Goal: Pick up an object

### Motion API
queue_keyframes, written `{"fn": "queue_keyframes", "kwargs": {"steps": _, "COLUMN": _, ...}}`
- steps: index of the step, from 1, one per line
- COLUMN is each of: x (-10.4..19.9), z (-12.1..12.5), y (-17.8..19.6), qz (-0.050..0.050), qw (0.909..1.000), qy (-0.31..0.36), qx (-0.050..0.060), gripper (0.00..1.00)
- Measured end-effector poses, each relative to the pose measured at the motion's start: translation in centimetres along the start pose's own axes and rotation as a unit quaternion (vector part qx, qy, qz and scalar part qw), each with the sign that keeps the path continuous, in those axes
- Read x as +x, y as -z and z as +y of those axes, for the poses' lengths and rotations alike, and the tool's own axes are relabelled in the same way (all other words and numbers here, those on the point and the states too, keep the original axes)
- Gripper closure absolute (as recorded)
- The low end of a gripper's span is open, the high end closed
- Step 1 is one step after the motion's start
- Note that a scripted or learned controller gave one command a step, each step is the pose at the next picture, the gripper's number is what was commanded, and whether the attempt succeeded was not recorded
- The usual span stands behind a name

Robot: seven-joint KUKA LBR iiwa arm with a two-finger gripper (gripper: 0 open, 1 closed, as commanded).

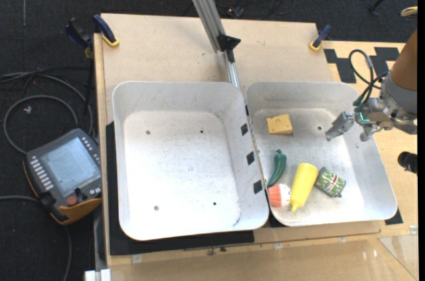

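- Camera view: gripper (351,128) hangs over the right bin (372,170), fingers spread, nothing between them.
- Cheese wedge (279,124), green pepper (276,167), yellow bottle (303,185) lie apart below.

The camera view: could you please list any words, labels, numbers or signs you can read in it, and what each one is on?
No text can be read.
Green packet in the right bin: printed wrapper, too small and blurred to read.
Handheld controller on the floor: lit screen and buttons, nothing legible.
Black squares on the bench near the arm: a pattern, no letters.
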State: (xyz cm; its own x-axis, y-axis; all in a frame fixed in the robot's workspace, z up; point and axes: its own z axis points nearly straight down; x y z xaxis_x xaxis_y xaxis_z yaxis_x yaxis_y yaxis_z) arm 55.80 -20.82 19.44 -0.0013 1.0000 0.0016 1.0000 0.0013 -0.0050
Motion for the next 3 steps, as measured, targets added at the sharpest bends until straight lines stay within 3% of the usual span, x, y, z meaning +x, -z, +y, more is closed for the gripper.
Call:
{"fn": "queue_keyframes", "kwargs": {"steps": 1, "x": 0.0, "z": 0.1, "y": 0.3, "qz": -0.001, "qw": 1.0, "qy": 0.001, "qx": -0.002, "gripper": 0.0}}
{"fn": "queue_keyframes", "kwargs": {"steps": 3, "x": 0.2, "z": 0.7, "y": -9.7, "qz": 0.0, "qw": 1.0, "qy": -0.001, "qx": 0.0, "gripper": 0.0}}
